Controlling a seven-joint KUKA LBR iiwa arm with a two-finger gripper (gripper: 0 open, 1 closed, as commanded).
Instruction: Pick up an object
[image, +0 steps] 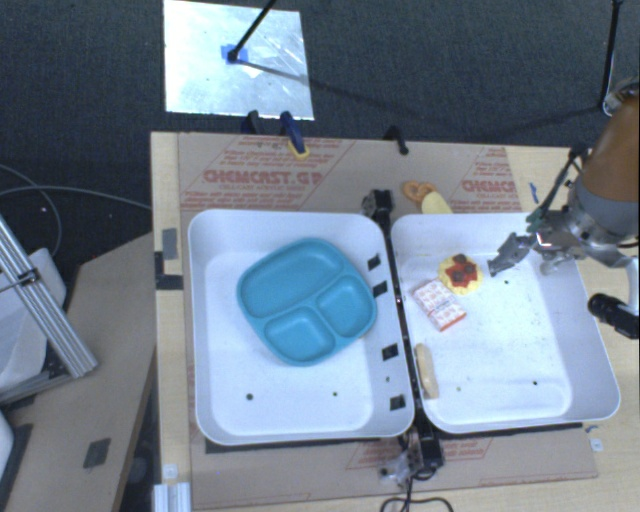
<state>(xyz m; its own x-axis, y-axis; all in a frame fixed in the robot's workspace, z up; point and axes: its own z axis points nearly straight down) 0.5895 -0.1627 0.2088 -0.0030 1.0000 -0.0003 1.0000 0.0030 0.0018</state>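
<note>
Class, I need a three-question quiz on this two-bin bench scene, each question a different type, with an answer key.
1. True or false: the blue divided plate lies in the left bin.
2. Which item lies nearest the gripper?
A. yellow and red toy
B. tan stick
C. red-and-white packet
3. Fill in: the tan stick lies in the ____ bin.

Key: 1 true; 2 A; 3 right.

Two bins are set side by side on the tabletop (330, 160): a divided plate (305, 313) is held in the left bin (215, 400), several small items in the right bin (520, 400).
</note>
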